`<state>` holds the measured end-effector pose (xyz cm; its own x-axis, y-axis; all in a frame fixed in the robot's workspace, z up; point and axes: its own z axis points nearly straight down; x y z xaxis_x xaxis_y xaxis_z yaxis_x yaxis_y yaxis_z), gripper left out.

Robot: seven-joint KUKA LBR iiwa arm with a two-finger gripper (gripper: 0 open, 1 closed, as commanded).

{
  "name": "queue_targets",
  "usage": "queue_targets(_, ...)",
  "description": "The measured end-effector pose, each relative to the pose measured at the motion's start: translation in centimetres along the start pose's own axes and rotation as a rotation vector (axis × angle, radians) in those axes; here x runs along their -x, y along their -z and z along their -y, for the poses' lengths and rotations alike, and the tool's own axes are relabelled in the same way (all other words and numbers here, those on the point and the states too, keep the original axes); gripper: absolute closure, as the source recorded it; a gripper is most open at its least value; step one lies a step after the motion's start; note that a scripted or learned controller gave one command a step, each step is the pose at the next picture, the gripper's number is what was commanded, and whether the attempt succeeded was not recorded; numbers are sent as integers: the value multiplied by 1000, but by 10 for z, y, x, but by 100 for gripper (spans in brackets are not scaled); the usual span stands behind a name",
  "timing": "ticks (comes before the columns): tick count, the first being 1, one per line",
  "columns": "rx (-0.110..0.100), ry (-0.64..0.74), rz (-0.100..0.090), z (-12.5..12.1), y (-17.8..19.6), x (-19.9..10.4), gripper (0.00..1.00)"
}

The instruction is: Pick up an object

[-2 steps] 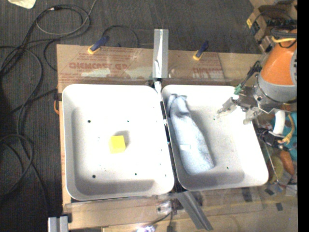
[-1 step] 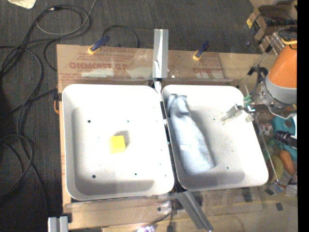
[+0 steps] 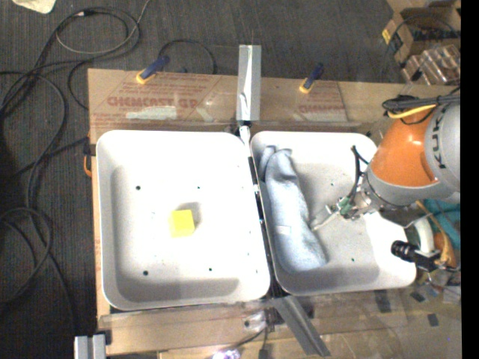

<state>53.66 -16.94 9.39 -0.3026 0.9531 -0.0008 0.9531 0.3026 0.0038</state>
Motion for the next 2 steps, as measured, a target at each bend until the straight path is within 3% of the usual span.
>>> queue_targets(1,10,158,8,-94,-3,3,0)
queue_targets(2,-3,172,0,-24,0,-31,0)
